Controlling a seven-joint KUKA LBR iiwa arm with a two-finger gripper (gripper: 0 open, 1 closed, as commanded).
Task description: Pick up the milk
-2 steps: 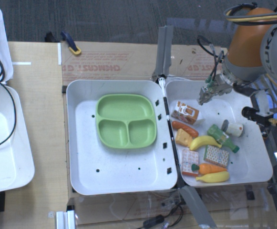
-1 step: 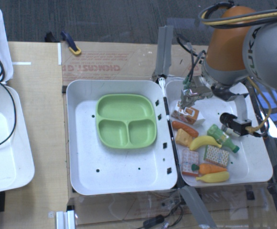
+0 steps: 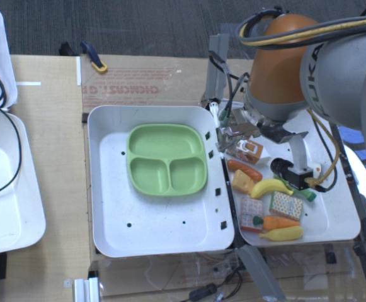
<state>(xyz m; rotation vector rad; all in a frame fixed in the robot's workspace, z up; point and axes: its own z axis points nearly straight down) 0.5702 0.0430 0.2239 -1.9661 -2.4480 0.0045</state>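
The yellow and orange toy foods (image 3: 282, 228) are lying at the lower right in the right bin (image 3: 340, 222), and above them the gripper (image 3: 236, 134) is reaching down by the small milk carton (image 3: 250, 150), though I cannot tell how its fingers are standing.
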